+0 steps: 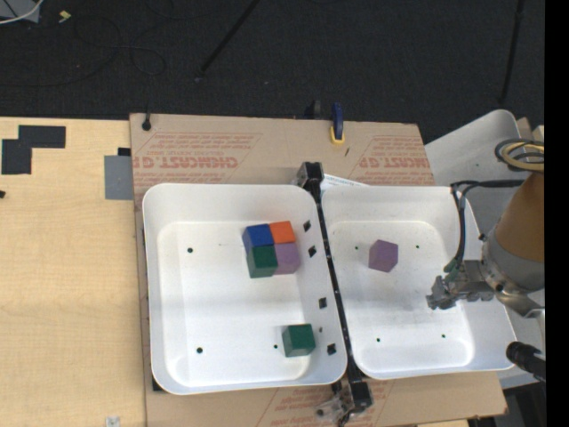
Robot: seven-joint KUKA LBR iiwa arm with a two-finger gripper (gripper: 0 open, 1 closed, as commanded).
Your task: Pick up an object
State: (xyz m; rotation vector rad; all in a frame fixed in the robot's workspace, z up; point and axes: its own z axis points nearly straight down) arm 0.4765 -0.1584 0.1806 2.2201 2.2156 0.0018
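Note:
A purple cube [383, 255] lies in the right bin [404, 363], toward its upper middle. My gripper [442, 294] hangs over the same bin at its right side, to the right of and a little below that cube, apart from it. In the left bin [173, 327] a blue block [258, 235], an orange block [283, 232], a dark green block [261, 261] and a light purple block [287, 258] sit tight together in a square. Another green cube [299, 339] rests alone near that bin's lower right corner.
A black divider [322, 265] runs between the two bins. Cardboard [222, 154] lies under and behind them, with a blue-and-yellow clamp [337, 123] at its far edge. The arm's wrist and cables [520, 238] fill the right side of the view.

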